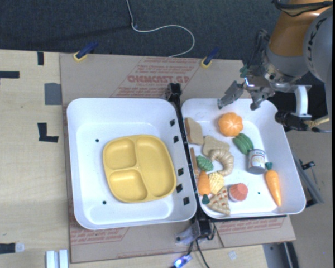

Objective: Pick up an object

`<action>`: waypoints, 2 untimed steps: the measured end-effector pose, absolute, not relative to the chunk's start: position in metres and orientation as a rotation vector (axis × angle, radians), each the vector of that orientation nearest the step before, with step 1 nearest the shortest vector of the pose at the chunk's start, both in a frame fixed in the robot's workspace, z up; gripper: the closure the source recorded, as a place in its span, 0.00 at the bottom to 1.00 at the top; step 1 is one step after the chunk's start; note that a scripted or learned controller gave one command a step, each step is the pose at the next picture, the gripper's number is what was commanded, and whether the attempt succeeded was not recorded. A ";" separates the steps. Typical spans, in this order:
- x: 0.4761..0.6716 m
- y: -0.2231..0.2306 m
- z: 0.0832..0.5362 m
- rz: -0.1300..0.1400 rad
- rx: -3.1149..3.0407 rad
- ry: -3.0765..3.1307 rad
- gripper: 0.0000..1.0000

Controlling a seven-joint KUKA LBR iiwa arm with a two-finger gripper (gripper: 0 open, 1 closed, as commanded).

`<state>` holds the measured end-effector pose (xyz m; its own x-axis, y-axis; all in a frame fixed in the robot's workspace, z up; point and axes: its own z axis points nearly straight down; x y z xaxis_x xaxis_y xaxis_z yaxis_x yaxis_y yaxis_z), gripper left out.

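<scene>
Two white bins sat side by side on the tabletop. Right bin (287, 166): orange (230, 124) near its far edge, carrot (273, 186), small can (257, 159). Left bin (84, 127): yellow tray (138, 168). End effector (244, 96), fingers spread apart, hovered empty above the right bin's far edge.

You will find red printing on the brown cardboard sheet (156, 77) that lies under the two bins, in the upper middle of the frame just above the left bin. It stands upside down and mirrored from this camera, and the letters are too blurred to read for certain. The small grey tin can with a paper label (257, 160), in the right bin at the middle right, carries a label too small to read.
</scene>
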<state>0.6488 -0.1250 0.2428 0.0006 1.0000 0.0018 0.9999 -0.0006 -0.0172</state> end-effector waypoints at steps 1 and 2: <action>0.651 -0.125 0.250 0.006 -2.216 -2.221 0.00; 0.642 -0.121 0.199 0.012 -2.213 -2.218 0.00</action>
